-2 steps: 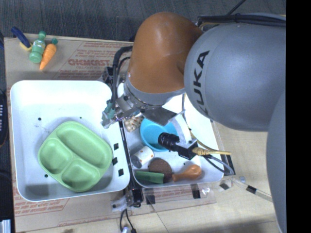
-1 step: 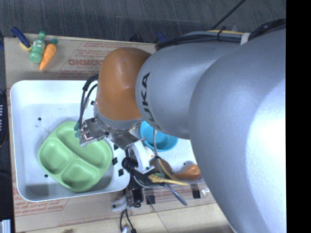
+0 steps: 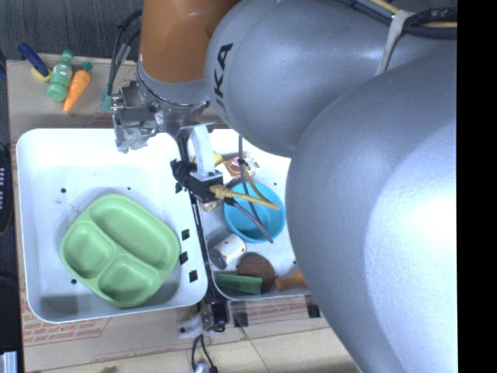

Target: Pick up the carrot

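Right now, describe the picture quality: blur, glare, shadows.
Camera view: the arm looms near the lens, soft, with glare on its shell; the green tray is sharp, casting a shadow in the left bin; the carrot is small yet clear.

Fixed overhead camera, slanting down on both white bins; arm close, from right

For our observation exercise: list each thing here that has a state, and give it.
carrot: lying on the bench beyond the left bin, not held.
green plate: right way up in left bin.
blue bowl: upright in right bin.
gripper: over left bin's far rim.
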{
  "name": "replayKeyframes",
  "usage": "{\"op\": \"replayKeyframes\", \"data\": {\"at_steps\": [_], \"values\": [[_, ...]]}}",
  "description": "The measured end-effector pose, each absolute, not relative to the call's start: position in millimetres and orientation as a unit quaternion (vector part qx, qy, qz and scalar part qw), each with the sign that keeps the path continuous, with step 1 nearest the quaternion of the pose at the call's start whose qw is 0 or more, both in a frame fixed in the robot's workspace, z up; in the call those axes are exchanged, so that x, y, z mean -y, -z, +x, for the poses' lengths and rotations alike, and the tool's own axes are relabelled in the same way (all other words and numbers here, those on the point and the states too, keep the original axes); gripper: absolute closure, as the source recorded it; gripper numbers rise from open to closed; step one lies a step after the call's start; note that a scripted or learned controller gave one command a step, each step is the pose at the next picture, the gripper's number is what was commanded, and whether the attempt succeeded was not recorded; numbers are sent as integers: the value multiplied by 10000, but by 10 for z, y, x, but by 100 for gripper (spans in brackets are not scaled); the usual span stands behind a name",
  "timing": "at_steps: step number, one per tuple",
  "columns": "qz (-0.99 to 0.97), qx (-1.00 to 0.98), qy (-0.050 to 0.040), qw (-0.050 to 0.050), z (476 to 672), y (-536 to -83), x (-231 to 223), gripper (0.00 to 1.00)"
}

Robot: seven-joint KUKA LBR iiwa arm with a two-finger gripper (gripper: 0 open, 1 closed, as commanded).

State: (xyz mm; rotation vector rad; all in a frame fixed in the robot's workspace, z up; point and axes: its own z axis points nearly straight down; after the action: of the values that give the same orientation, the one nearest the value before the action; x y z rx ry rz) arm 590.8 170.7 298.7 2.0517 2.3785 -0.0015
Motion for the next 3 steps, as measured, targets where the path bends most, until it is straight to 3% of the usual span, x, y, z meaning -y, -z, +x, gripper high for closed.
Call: {"op": "replayKeyframes", "data": {"at_steps": [1, 2, 3], "values": [[7264, -6873, 34, 11, 5859, -3297, -1220, 100], [7140, -7001, 33, -18, 5206, -3382, -1160, 100], [8091, -5876, 56, -23, 5042, -2986, -612, 100]]}}
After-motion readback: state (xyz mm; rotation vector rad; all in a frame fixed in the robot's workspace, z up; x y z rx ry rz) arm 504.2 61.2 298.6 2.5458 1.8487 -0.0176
